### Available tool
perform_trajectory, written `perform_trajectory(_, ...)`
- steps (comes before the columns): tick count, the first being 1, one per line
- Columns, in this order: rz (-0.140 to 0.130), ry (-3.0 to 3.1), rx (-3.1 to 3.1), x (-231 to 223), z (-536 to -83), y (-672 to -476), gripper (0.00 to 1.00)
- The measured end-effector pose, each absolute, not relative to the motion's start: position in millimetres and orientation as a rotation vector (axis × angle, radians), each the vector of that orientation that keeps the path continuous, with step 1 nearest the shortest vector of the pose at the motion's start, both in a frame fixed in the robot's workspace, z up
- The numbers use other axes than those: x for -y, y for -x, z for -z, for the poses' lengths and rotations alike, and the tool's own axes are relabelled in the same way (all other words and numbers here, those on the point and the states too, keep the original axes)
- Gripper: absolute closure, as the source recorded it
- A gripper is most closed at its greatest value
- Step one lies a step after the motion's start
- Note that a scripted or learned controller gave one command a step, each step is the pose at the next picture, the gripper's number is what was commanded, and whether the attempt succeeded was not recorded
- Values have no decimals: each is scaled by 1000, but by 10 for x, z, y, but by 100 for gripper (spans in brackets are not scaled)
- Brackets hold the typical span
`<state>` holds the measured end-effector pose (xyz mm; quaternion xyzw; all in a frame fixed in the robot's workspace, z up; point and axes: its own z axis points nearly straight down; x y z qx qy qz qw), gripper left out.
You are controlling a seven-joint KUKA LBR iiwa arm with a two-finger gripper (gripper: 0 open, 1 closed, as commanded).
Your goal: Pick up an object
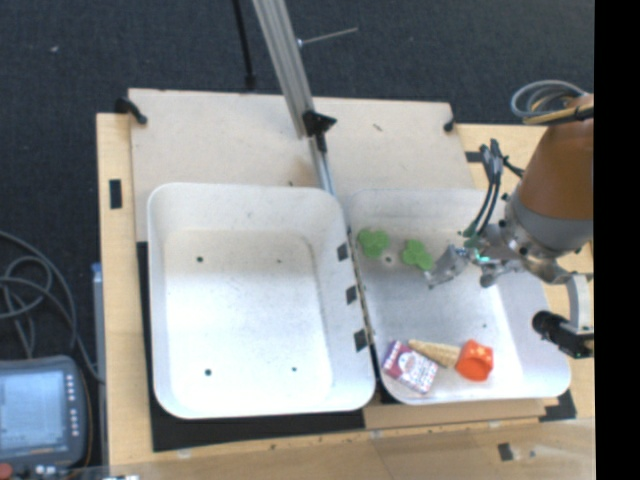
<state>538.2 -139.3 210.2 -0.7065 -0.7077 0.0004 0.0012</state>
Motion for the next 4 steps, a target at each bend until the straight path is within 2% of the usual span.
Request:
perform_trajectory(1, 3, 2223, 2222, 1396, -2125, -5391, 0)
perform_trajectory(2, -6, 2223, 2218, 1465, -1562, -5463, 0)
perform_trajectory(3, -6, 2223, 2218, 1478, -1033, -5454, 0)
perform_trajectory(4, 5, 2234, 2213, 1480, -1173, -5471, 100)
